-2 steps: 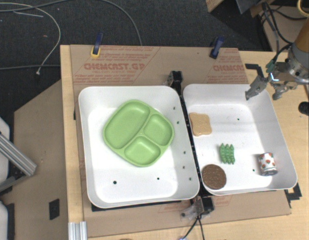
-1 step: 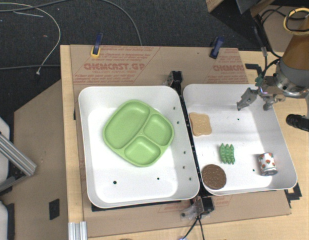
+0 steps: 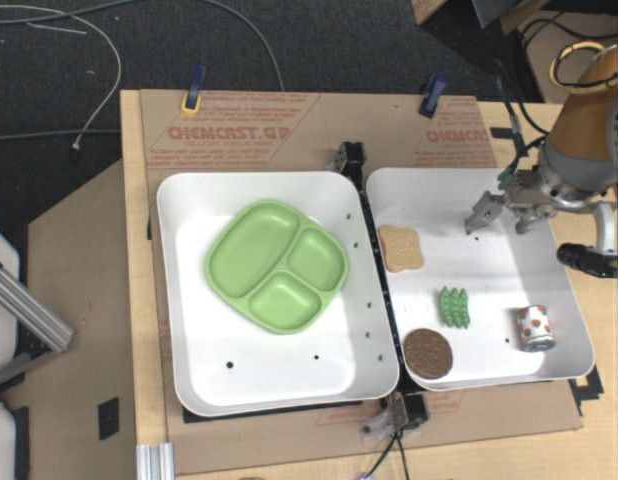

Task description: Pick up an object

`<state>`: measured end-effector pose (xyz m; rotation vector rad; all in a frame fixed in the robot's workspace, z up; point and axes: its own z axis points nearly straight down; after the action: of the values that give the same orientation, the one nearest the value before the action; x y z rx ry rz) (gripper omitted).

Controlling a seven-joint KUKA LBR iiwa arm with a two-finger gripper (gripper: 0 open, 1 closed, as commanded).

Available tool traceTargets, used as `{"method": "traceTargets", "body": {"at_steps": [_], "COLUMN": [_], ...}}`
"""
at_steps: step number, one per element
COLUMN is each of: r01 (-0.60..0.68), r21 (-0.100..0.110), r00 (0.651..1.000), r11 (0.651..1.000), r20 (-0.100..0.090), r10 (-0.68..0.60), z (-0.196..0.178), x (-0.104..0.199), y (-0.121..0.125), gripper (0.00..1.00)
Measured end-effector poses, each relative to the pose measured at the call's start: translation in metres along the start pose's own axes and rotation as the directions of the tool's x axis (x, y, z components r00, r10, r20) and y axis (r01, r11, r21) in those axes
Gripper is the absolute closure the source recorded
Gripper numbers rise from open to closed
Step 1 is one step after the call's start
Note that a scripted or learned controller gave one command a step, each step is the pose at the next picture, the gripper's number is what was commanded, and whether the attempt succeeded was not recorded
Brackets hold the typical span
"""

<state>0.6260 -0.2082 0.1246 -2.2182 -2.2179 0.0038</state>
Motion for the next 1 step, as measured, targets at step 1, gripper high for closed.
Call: {"method": "traceTargets", "body": {"at_steps": [1], "r01": [0.001], "r21": [0.0], "r00": [1.0], "r11": [1.0], "r20": [0.0], "r10": [-0.001], "z": [0.0417], "x": [0.0007], "y": [-0.0001], "gripper": [0.0]}}
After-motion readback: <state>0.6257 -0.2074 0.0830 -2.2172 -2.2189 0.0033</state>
